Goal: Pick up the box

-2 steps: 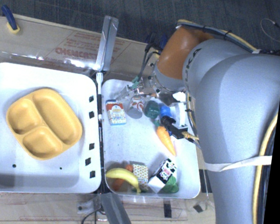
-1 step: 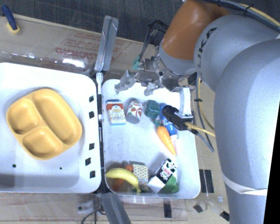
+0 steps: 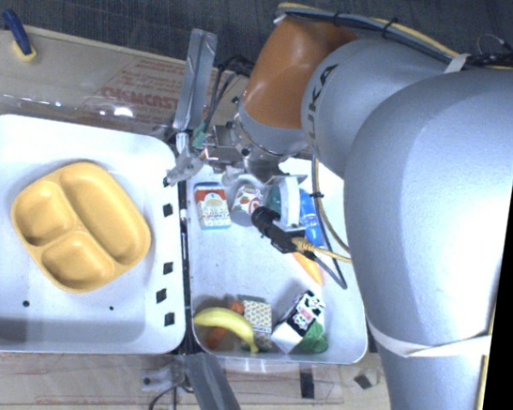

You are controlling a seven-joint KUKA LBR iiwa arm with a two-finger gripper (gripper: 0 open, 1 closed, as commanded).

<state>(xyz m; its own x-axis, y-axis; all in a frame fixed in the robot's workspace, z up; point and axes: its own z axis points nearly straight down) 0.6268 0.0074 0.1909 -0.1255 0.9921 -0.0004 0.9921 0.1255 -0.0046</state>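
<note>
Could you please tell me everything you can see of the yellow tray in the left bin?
The yellow tray is a rounded, glossy, plastic-looking dish with three compartments: one long section along its upper right side and two smaller ones to the lower left. It lies flat and upright on the floor of the left bin, turned at a diagonal, roughly central. Its compartments look bare, and nothing else touches it.

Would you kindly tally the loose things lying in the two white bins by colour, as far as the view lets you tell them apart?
Yellow: 2, the divided tray and the banana
Red and white: 1, the small box
Blue and white: 1, the carton
Black and white: 1, the cow-patterned carton
Orange: 1, the carrot
Total: 6; others are partly hidden.
</note>
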